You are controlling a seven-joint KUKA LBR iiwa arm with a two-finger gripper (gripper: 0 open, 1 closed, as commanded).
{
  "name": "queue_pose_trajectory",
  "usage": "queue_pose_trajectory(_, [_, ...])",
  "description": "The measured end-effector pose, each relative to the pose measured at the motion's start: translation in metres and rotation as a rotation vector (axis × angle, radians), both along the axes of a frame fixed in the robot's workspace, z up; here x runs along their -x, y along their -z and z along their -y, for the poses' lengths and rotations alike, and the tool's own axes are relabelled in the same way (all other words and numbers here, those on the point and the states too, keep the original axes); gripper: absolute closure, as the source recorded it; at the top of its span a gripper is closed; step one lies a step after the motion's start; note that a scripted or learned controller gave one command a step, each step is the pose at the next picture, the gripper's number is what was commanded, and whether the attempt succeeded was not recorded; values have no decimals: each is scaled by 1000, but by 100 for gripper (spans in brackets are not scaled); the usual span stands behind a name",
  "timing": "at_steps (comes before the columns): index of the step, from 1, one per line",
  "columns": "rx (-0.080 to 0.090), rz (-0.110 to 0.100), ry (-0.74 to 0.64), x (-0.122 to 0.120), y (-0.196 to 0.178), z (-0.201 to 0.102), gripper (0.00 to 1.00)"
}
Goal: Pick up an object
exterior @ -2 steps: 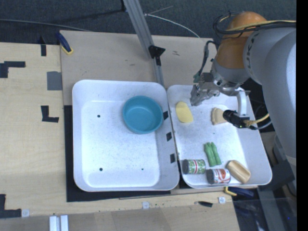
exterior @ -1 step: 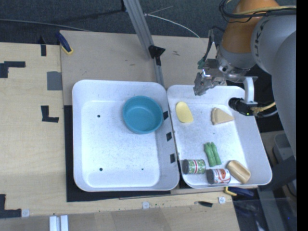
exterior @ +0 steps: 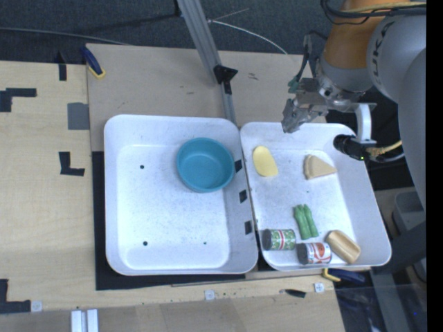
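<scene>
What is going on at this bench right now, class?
A grey arm reaches in from the right, its pincer hanging over the far edge of the right bin with nothing seen between its fingers. In that bin lie a yellow piece, a tan wedge, a green item, two cans and a bread-like roll. The left bin holds a blue bowl. Nothing has been picked up yet.

Blue bowl (exterior: 205,164), green can (exterior: 278,239)
</scene>
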State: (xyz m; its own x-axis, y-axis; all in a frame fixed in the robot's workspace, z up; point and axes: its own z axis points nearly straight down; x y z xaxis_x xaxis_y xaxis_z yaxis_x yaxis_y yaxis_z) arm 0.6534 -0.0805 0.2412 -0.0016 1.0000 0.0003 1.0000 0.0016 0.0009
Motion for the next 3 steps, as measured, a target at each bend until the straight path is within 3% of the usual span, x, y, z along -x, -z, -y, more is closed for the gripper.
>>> queue_pose_trajectory(1, [-1,-3,-4,22,4,-50,100])
queue_pose_trajectory(3, [0,-4,-5,29,11,-151,100])
